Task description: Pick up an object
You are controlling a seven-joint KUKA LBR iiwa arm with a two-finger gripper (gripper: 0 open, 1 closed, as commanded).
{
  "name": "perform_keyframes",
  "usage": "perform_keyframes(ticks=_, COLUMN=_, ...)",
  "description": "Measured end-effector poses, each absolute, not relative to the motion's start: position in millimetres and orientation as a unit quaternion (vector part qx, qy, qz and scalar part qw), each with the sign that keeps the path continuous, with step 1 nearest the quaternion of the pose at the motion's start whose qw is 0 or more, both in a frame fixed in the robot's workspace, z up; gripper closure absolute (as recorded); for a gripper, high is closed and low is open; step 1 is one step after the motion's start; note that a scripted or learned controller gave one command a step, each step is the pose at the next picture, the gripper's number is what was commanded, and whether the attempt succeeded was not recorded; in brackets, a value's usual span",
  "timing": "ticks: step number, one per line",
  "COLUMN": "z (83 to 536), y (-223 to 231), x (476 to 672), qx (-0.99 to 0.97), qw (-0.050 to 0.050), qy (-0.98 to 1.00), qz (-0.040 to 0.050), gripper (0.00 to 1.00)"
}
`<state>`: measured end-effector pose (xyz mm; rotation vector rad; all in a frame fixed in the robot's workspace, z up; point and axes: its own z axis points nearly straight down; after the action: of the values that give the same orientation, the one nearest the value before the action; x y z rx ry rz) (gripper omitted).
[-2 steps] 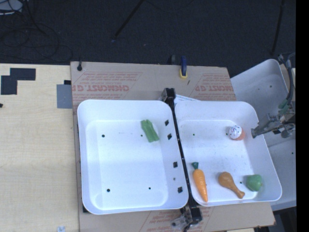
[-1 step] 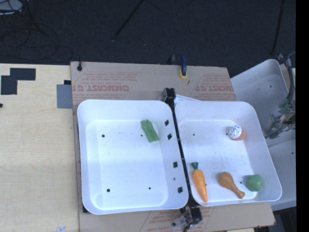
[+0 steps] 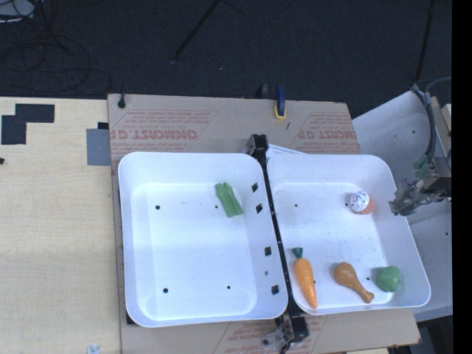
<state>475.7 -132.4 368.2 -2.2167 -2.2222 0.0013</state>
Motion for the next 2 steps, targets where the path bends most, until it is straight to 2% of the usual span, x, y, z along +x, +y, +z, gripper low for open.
perform_keyframes(ticks=1, z=368, y=-125, x=476.0, qx=-0.706, qw=0.002, qy=-0.708, qz=0.0006, gripper=1.0)
perform_keyframes(ticks=2, z=382, y=-95, x=476.5, qx=-0.706, qw=0.0, qy=-0.708, qz=-0.0002, gripper=1.0)
